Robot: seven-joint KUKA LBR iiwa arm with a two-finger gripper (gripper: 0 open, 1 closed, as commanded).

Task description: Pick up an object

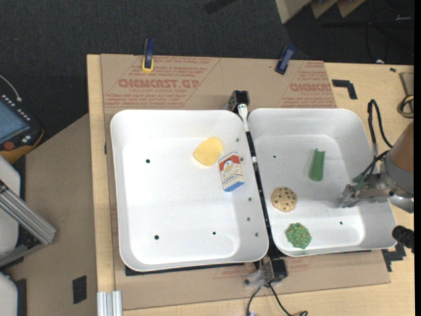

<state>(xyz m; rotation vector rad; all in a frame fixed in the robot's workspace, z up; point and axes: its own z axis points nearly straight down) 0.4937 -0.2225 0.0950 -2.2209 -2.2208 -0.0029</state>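
Observation:
My gripper (350, 196) hangs low over the right side of the right bin (342, 120), with the arm coming in from the right edge. Nothing shows between its tips. A green stick-shaped object (317, 164) lies up and left of it. A round tan cookie (284, 199) rests near the bin's left wall, and a green broccoli piece (298, 235) sits below the cookie. In the left bin (131, 176) a yellow wedge (208, 151) and a small red, white and blue carton (230, 172) lie near the right wall.
The two bins meet at a dark divider strip (253, 170) on a brown cardboard sheet (197, 78). Blue clamps (148, 52) hold the sheet's far edge. A black cable (373, 120) loops beside the arm at the right bin's edge.

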